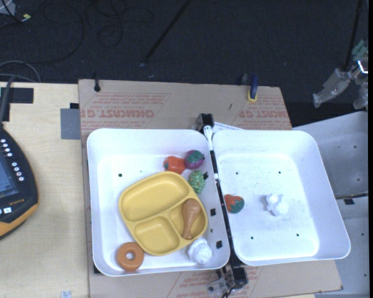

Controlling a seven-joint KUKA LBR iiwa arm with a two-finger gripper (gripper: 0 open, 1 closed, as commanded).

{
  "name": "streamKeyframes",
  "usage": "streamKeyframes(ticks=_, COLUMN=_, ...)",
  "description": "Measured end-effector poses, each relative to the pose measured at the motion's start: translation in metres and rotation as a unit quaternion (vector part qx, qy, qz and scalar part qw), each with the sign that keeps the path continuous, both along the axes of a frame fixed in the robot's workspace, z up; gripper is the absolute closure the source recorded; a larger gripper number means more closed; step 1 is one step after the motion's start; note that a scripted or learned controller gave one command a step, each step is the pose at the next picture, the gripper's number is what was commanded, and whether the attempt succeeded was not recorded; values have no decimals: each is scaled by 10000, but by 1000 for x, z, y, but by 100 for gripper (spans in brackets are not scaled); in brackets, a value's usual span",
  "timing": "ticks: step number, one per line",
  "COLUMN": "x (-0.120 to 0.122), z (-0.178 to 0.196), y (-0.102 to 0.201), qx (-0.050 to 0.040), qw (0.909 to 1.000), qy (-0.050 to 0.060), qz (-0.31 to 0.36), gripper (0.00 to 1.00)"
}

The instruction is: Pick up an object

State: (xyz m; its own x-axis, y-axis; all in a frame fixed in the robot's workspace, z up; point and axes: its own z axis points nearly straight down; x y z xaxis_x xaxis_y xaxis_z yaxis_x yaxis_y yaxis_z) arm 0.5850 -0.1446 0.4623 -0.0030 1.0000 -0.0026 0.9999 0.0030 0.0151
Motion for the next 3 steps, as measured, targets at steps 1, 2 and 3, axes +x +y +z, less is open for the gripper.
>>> streamKeyframes(ticks=1, x=-41, z=43, y=85, qx=23, qw=10000, qy=58, qz=28, gripper=0)
streamKeyframes(ticks=2, x=-68, z=-19, y=144, qx=18, qw=9999, qy=122, qz=11, gripper=0)
streamKeyframes(ticks=3, x=-108, z=-5, y=196, qx=17, qw=10000, qy=93, qz=12, gripper=0)
